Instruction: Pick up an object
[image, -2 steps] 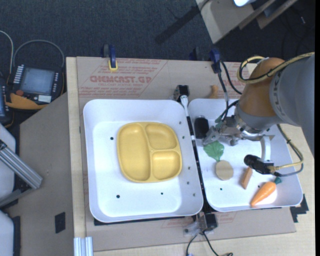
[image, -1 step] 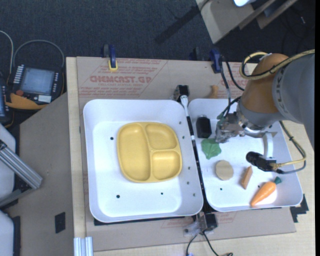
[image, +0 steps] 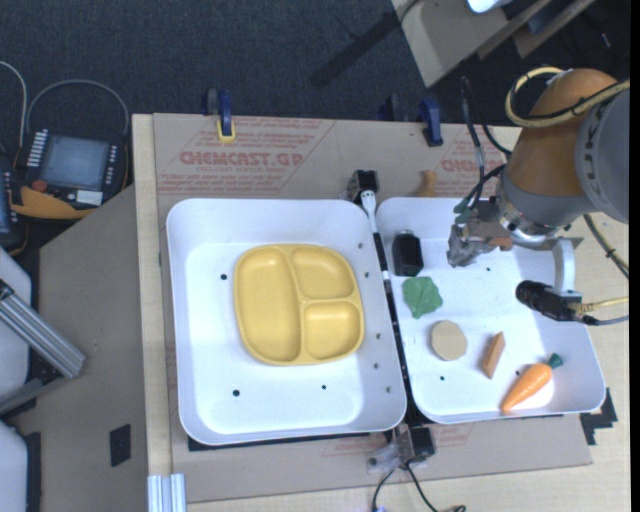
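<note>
My gripper (image: 466, 250) hangs over the back part of the right bin (image: 575, 345), below the grey and orange wrist. A black block (image: 406, 253) lies just left of it, near the bin's left wall. In front of the gripper lies a green leafy piece (image: 422, 295). Closer to the front are a round tan disc (image: 449, 340), a small brown stick (image: 492, 354) and an orange carrot (image: 528, 387). I see nothing held in the gripper.
The left bin (image: 200, 300) holds a yellow divided plate (image: 298, 302). A black fitting with a cable (image: 545, 298) sticks out on the right bin's right side. Clamps and cardboard edge the back of the bench.
</note>
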